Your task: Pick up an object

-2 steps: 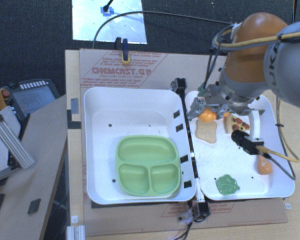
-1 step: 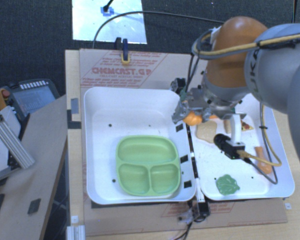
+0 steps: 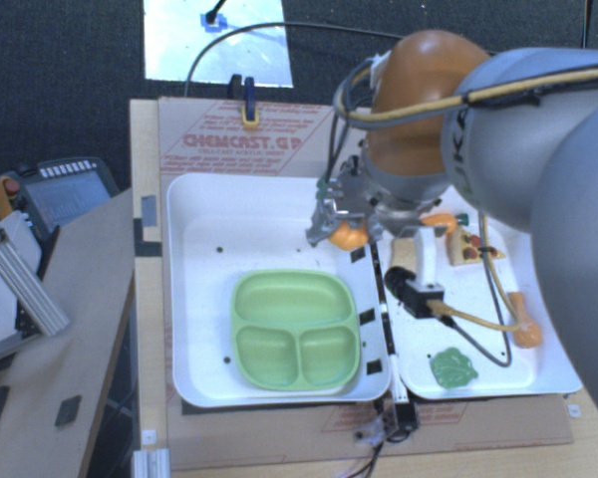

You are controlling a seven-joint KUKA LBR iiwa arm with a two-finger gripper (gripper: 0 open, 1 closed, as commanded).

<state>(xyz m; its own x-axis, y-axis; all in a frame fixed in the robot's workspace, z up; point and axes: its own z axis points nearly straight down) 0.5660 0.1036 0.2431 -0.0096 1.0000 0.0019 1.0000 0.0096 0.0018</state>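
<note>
You see the end effector [image 3: 347, 225] hanging low at the centre of the frame, over the upper stretch of the strip where the two bins meet. The orange object [image 3: 350, 236] sits right at its lower tip, touching or nearly touching it, just on the left-bin side of that strip. The metal of the end effector hides the top of the object. You cannot tell from this angle whether the end effector is apart, together or clamped on it, so do not count it as held.

The left bin [image 3: 199, 267] fills the middle-left of the frame. In its lower half lies a green divided plate [image 3: 297, 329], flat, with one wide compartment towards the top and two smaller ones below. Its right edge is close to the bin's right wall. The orange object is above and to the right of the plate, apart from it.

The right bin [image 3: 543, 371] is partly covered by the arm. At its lower edge lies a crumpled green piece [image 3: 451, 367]. To the right of that is an orange-ended item [image 3: 526, 333] on a pale stem. Near the top, just right of the end effector, are a small orange piece [image 3: 439, 221] and a brown and yellow item [image 3: 466, 250].

Both bins rest on a printed cardboard sheet [image 3: 229, 139] on the table [image 3: 148, 297].
</note>
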